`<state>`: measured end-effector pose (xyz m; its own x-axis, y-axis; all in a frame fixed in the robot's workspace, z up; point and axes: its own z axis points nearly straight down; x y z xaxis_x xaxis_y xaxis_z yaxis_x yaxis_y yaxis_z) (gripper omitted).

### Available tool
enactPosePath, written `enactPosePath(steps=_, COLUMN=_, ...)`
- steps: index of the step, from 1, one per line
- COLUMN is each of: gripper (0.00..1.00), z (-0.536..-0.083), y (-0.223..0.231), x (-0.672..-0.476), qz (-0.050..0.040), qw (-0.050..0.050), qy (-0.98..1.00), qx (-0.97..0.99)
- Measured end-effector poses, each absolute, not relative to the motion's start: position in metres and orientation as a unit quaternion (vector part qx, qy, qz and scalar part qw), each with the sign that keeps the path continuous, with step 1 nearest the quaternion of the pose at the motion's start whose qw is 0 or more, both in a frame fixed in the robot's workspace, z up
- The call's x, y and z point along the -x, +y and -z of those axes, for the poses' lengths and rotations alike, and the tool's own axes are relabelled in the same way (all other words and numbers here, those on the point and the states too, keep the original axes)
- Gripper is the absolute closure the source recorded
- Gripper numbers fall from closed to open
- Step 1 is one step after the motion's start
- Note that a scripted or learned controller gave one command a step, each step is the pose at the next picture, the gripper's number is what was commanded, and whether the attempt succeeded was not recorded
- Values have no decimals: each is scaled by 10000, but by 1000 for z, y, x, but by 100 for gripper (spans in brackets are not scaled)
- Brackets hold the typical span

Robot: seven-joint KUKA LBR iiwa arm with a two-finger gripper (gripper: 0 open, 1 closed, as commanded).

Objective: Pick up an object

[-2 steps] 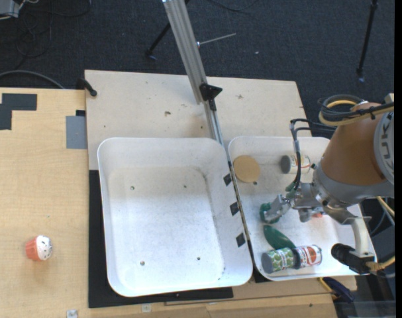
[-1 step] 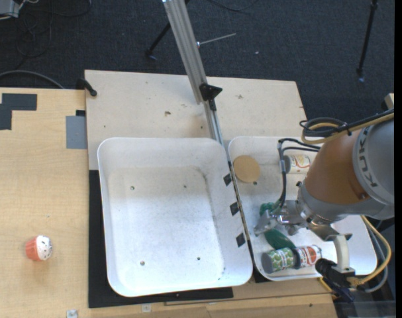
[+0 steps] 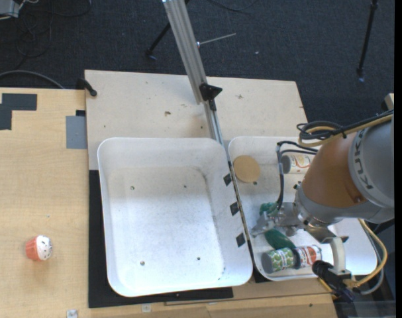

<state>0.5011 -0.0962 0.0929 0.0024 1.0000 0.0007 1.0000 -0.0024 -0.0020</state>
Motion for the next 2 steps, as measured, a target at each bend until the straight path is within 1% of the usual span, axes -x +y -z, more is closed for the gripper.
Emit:
enactPosePath(steps=1, gripper=100, z=-103, y=-98, x=-501, qz=0, qw=16, qy=-7041, qx=7101)
enactPosePath(steps=2, gripper=100, z=-163, y=-94, x=-507, qz=9, qw=-8, qy=-7075, qx=7068)
